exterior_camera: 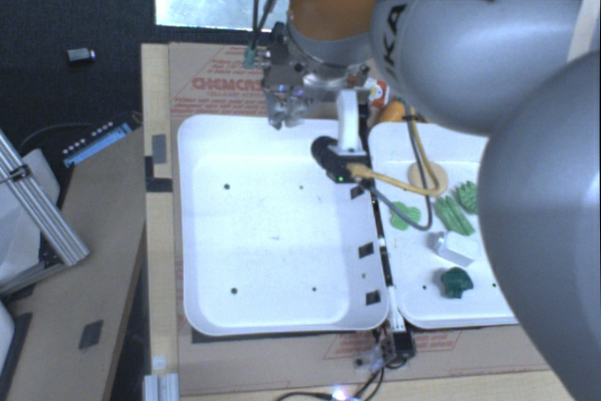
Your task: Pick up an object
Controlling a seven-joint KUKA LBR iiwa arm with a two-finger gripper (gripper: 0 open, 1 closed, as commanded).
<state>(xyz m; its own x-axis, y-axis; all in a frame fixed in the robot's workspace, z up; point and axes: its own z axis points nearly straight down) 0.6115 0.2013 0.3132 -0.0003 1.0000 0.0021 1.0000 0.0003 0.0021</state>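
The pincer (285, 113) hangs at the far rim of the left bin (272, 230) (whether clenched, I cannot tell); closing here would likely catch nothing, since the green pieces (456, 209) lie in the right bin (423, 300).

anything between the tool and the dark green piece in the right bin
Nothing tall. The tool hangs over the far edge of the left bin; the dark green piece lies in the right bin. Between them lie the bins' adjoining rims and a small pale green piece, both low.
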